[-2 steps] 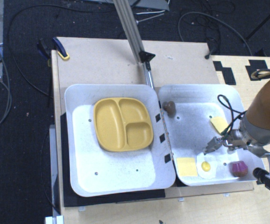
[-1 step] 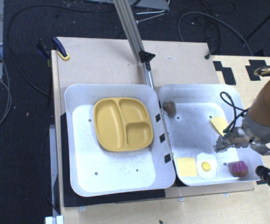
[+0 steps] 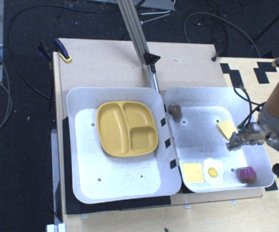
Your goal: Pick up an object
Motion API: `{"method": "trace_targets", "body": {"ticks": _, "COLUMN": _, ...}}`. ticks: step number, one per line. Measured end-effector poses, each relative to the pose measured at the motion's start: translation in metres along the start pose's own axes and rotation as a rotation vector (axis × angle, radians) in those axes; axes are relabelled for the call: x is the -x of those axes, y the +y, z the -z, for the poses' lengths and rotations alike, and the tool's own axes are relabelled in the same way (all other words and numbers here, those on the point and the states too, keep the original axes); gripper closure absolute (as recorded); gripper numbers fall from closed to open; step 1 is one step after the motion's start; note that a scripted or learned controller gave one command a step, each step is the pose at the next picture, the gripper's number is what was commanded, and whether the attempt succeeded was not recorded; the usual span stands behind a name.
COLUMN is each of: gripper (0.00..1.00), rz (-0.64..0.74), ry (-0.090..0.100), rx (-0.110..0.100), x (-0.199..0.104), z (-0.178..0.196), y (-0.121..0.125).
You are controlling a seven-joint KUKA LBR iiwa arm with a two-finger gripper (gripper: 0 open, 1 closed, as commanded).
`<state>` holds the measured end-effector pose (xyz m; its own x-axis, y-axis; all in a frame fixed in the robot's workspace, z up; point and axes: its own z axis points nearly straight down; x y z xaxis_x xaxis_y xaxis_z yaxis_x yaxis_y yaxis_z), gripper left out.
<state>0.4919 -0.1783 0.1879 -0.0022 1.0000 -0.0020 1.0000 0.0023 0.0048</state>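
Gripper (image 3: pixel 237 142) low in right bin (image 3: pixel 197 124), finger state unclear, touching yellow wedge (image 3: pixel 226 128) at its 11 o'clock; purple object (image 3: pixel 247 174) at 5 o'clock.

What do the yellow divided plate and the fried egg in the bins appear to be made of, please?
The yellow divided plate looks like moulded plastic with a matte finish: uniform colour, rounded compartment ridges, no sharp glare. The fried egg seems to be toy food, probably plastic or rubber, given its flat, even white and solid yolk; which one is unclear.

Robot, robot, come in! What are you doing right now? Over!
Gripper low in right bin, beside yellow wedge. Nothing seen held. Fried egg, purple toy nearby, not blocking.
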Motion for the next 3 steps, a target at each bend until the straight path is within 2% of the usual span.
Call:
{"method": "trace_targets", "body": {"ticks": 1, "gripper": 1.0, "rz": 0.001, "ry": -0.001, "rx": 0.002, "x": 0.001, "z": 0.063, "y": -0.001}}
{"method": "trace_targets", "body": {"ticks": 2, "gripper": 1.0, "rz": 0.001, "ry": 0.0, "rx": -0.001, "x": 0.001, "z": 0.083, "y": 0.0}}
{"method": "trace_targets", "body": {"ticks": 3, "gripper": 1.0, "rz": 0.005, "ry": 0.003, "rx": -0.005, "x": -0.051, "z": 0.067, "y": 0.025}}
